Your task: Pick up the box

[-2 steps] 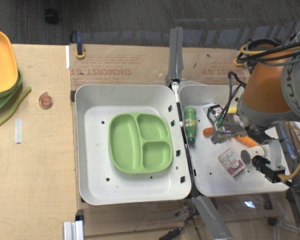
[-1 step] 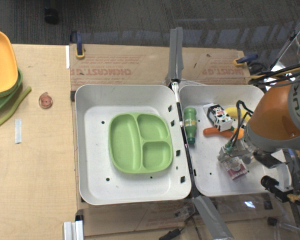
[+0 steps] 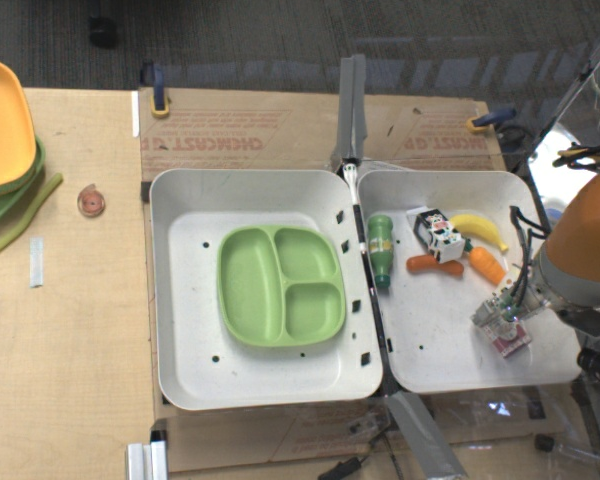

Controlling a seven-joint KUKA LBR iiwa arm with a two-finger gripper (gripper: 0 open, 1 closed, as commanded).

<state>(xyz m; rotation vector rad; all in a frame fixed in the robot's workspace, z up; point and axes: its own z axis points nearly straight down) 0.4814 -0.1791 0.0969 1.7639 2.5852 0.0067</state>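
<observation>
We judge the pick not yet done: the box (image 3: 435, 232) lies on the floor of the right bin (image 3: 450, 363) between bottle (image 3: 380, 251) and banana (image 3: 480, 231), well apart from the gripper (image 3: 504, 320), whose opening we cannot tell.

The hand (image 3: 502, 320) hangs low in the right bin (image 3: 450, 368), well apart from the box (image 3: 436, 234).

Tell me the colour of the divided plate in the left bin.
Light green. The divided plate shows clearly in the camera view, lying flat in the left bin.
</observation>
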